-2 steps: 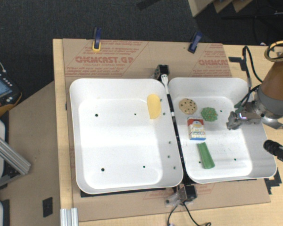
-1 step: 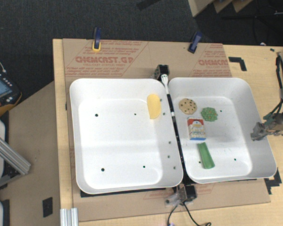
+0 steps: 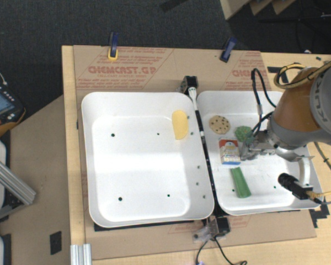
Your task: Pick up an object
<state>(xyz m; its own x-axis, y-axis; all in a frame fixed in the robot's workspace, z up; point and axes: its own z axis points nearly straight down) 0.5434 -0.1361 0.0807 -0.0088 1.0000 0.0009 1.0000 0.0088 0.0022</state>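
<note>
Cardboard-topped bench (image 3: 154,65), two white bins — I reach low into the right bin (image 3: 265,200).

My gripper (image 3: 248,149) hovers just beside the small red-and-white carton (image 3: 229,150), likely my pick; whether it is open or closed I cannot tell. Green block (image 3: 240,181) lies below it, cookie (image 3: 219,124) beyond, yellow piece (image 3: 180,125) well apart.

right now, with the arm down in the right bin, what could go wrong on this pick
1. The gripper sits amid crowded items: the small red-and-white carton and the round green lump lie close, so it may nudge or catch the wrong one.
2. The long flat green block lies just below and could get pushed aside.
3. The black cables trailing over the right white bin could snag.
</note>
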